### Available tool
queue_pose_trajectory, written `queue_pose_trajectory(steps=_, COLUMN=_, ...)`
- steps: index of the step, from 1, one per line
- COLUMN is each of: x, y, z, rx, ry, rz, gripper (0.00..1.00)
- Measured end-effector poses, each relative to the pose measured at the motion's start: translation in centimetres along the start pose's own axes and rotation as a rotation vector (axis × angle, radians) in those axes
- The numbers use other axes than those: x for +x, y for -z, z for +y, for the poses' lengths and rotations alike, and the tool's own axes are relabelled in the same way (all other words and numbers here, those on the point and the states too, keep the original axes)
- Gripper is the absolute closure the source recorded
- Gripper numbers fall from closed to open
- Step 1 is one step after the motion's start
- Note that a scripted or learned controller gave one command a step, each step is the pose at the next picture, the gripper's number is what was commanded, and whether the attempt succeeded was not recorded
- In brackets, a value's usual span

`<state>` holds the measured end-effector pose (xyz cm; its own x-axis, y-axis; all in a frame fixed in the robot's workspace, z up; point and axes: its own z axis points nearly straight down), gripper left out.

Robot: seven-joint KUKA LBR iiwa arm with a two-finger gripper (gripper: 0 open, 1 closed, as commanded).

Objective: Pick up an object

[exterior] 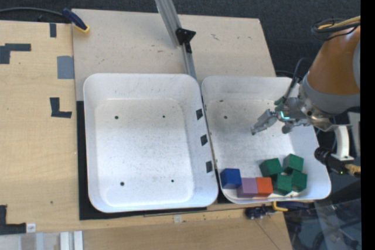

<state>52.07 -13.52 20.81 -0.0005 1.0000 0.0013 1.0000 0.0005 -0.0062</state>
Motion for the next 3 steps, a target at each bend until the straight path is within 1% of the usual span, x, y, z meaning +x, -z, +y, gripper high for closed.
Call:
queue_pose_trajectory(steps=1, x=0.0, y=0.2, z=0.1, rx=-0.004, ry=0.002, rz=-0.001, gripper=0.0)
queue_pose_trajectory(steps=2, x=0.6, y=-5.7, z=0.7, rx=0.001, ry=0.001, rz=0.0, gripper=0.0)
queue_pose_trajectory(steps=3, x=0.7, y=-11.1, z=0.6, rx=0.001, ry=0.0, rz=0.0, gripper=0.0)
